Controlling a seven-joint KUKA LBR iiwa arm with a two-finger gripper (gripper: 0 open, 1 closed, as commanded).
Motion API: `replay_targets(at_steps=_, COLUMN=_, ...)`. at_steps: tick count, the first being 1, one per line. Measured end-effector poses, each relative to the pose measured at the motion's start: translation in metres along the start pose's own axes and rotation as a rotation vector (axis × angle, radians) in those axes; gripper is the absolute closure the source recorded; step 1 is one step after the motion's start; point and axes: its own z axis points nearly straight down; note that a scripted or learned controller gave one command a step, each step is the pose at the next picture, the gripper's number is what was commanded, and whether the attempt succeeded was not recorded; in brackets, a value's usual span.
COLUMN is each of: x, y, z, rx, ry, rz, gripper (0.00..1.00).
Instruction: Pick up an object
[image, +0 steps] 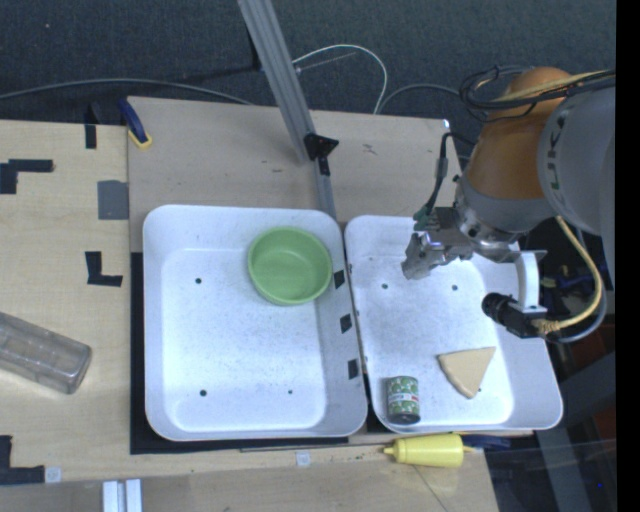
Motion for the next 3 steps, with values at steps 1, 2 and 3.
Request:
replay_targets(at_steps=1, x=0.056, y=0.016, z=0.01, rx=0.001, ry=0.0, rz=0.0, gripper=1.0)
replay_targets(at_steps=2, x=0.099, y=0.039, z=0.003, rx=-0.001, ry=0.0, rz=0.001, gripper=1.0)
replay_targets(at_steps=3, x=0.149, y=0.069, z=0.003, rx=-0.001, ry=0.0, rz=0.0, gripper=1.0)
